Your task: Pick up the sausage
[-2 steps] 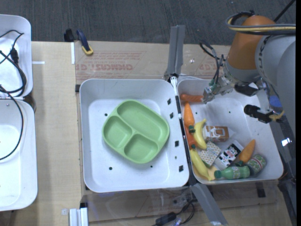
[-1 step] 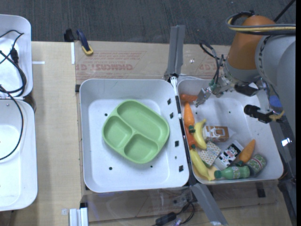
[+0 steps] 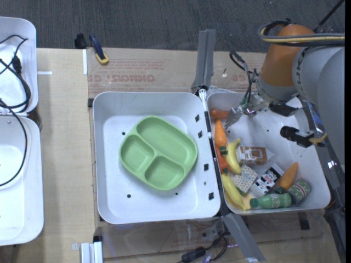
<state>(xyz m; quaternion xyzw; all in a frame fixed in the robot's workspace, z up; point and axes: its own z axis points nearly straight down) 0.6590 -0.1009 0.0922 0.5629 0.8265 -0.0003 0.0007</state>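
The sausage (image 3: 289, 175) looks like the orange-brown, stubby piece lying at a slant near the right bin's (image 3: 318, 199) front right corner, between a black-and-white box (image 3: 267, 181) and a green bottle (image 3: 277, 200). My gripper (image 3: 240, 112) hangs low over the far left part of that bin, well away from the sausage and just right of a small orange-red piece (image 3: 218, 114). Nothing shows in its grasp.
An orange carrot (image 3: 220, 134), two bananas (image 3: 235, 156), a brown carton (image 3: 253, 155) and a checkered packet (image 3: 244, 178) crowd the right bin's left side. The left bin (image 3: 104, 147) holds a green divided plate (image 3: 159, 153). The grey arm (image 3: 318, 75) crosses the right bin's far right.
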